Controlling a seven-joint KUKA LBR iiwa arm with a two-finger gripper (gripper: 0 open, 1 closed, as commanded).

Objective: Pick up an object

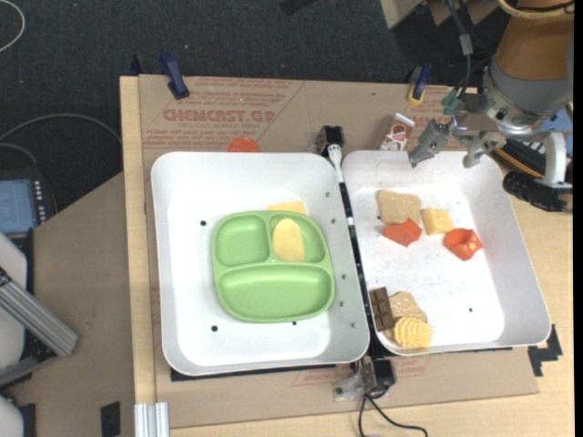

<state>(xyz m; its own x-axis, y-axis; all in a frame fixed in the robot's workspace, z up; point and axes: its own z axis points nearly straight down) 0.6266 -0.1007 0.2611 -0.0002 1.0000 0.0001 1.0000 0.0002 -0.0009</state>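
Note:
My gripper (448, 149) hangs over the far edge of the right bin (510, 280), its two fingers spread apart with nothing between them. Below it in that bin lie a tan bread-like piece (398, 206), a yellow cube (437, 220), an orange-red wedge (402, 233) and a red piece (463, 243). At the bin's near left corner sit a brown chocolate bar (382, 307), a round cracker (406, 304) and a yellow ridged piece (413, 334).
The left bin (182, 208) holds a green divided plate (271, 267) with a pale yellow piece (288, 239) in its upper right compartment and a yellow slice (287, 208) behind it. A small carton (395, 134) lies on the cardboard beyond the right bin.

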